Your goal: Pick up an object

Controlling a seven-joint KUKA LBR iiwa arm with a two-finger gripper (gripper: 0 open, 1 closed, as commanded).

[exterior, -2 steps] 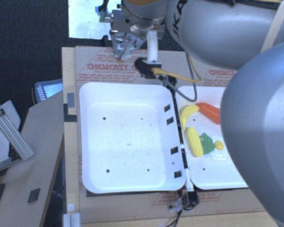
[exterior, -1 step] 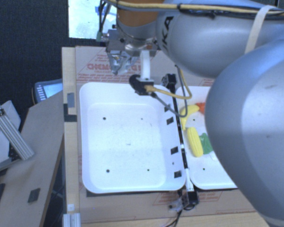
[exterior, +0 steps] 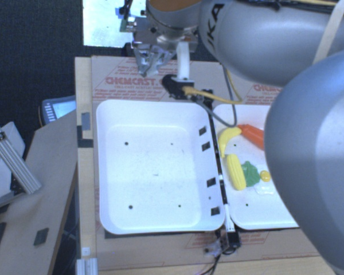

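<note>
My gripper [exterior: 147, 66] hangs above the far edge of the left bin [exterior: 112, 171], over the cardboard behind it. Nothing shows between its metal fingers. In the right bin [exterior: 258, 213] lie a yellow banana [exterior: 227, 137], an orange carrot [exterior: 253, 134], a yellow corn cob [exterior: 235, 171], a green leafy toy [exterior: 251, 173] and a small yellow piece [exterior: 265, 176]. The arm hides the right part of that bin.
The two bins stand side by side on a cardboard sheet [exterior: 120, 79]. A black clip strip [exterior: 213, 153] runs along the seam between them. Metal rails [exterior: 11, 159] lie off the bench at the left.
</note>
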